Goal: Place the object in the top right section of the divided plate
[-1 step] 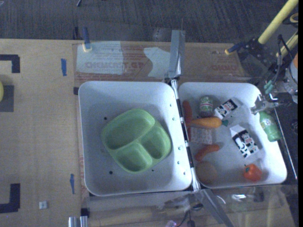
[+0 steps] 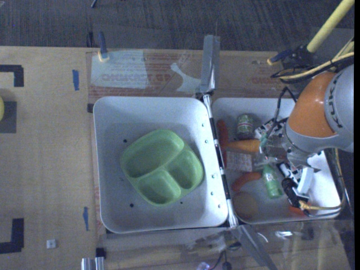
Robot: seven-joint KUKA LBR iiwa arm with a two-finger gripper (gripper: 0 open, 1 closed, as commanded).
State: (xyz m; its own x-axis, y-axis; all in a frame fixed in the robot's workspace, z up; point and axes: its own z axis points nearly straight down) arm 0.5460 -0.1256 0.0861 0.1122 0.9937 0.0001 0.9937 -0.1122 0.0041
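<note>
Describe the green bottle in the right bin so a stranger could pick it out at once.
Start at the right-hand white bin, where the grey and orange arm reaches in. Near the bin's middle, just below the carrot, lies the small green bottle with a pale label. It is the only bright green item there; the dark can sits higher up.

Divided plate (image 2: 162, 166): light green, rounded-square, three sections, flat on the floor of the left bin, rotated off the bin walls. Sits centre-left of frame, clear of all four walls. One large section toward upper left, two smaller ones toward lower right. Nothing in any section. Which item in the right-hand bin is the object to place can't be told from this view.
</note>
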